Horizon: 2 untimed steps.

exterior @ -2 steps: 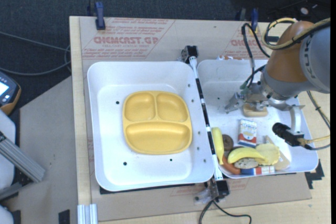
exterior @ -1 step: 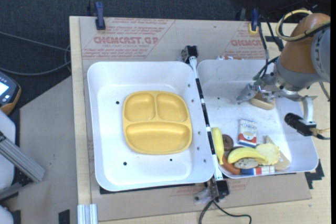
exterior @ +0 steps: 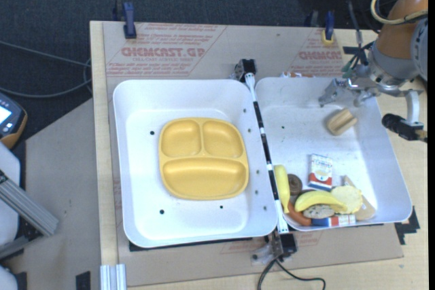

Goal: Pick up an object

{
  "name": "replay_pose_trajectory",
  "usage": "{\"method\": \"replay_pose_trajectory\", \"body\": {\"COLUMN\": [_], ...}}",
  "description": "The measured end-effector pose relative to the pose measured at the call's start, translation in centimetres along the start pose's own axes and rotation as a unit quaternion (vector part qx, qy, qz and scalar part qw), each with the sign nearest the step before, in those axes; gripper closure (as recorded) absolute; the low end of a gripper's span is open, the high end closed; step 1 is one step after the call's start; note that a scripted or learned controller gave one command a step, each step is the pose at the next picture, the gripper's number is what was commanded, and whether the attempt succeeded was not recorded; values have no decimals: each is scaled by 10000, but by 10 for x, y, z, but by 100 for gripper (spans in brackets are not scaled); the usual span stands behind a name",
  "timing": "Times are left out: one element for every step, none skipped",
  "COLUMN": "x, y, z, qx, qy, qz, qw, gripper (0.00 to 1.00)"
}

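Note:
My gripper hangs over the far part of the right bin, its fingers spread open with nothing between them. Just below it in the view, a tan bread-roll-like piece lies alone on the bin floor, apart from the fingers. At the bin's near edge sits a pile: a yellow banana, a round brown cookie, a small white, red and blue box, a pale yellow chip-like piece and a yellow stick along the left wall.
The left bin holds a yellow divided plate. A black divider rail runs between the bins. Blue clamps hold the bench board at the far edge. The arm's orange band is at top right.

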State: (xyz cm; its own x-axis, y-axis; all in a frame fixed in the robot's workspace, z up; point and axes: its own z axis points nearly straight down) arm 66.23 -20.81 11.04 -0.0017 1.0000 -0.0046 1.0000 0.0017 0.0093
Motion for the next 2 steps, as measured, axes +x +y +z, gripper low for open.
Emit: {"method": "replay_pose_trajectory", "body": {"x": [21, -9], "y": [-46, 4], "z": [23, 24], "qx": [14, 124], "qy": [6, 123], "qz": [7, -4], "qw": [10000, 9998], "gripper": [0, 0]}}
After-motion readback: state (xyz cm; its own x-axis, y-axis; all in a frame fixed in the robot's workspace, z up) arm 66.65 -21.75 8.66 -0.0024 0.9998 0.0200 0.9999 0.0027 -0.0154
